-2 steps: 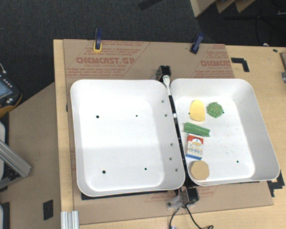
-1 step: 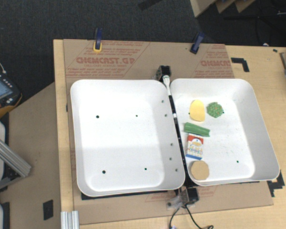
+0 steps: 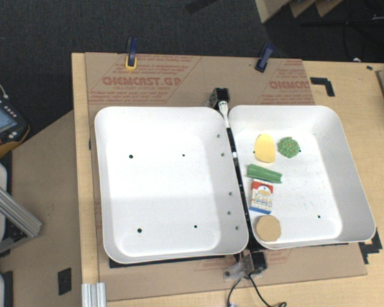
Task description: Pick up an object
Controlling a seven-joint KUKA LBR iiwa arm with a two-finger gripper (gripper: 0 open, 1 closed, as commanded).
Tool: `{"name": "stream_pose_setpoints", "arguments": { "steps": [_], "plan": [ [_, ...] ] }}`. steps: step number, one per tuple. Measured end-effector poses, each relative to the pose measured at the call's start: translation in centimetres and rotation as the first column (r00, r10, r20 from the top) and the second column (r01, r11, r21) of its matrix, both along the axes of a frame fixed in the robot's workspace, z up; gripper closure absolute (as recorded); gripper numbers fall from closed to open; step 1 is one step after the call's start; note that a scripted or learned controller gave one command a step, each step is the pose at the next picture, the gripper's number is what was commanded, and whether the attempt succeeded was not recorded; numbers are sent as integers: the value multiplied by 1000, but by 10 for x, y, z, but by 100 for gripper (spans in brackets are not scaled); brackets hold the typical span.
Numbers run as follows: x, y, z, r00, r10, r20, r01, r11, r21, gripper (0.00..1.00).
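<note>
Brown tabletop [image 3: 179,75] carrying two white bins, right bin [image 3: 320,171] holding items along its 9 o'clock edge, yellow object [image 3: 264,148], green ball [image 3: 288,147], green bar [image 3: 264,173], small carton [image 3: 262,197], tan disc [image 3: 267,228], left bin [image 3: 160,178] beside it.

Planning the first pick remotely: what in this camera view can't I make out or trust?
- Small carton in the right bin: its print is too small to read.
- Tan round piece: too small and flat-looking to identify.
- Green bumpy ball: soft focus, texture unclear.
- Cardboard base: far print partly faded, edges cut off at bottom.
</note>
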State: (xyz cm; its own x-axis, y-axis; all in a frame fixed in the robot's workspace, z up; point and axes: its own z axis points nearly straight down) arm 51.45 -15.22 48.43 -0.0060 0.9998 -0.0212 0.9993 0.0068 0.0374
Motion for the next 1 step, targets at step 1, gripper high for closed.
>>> {"name": "stream_pose_setpoints", "arguments": {
  "steps": [1],
  "plan": [
    [-39, -36, -168, 998, -12, -55, 13, 1000, 25, 100]
  ]
}}
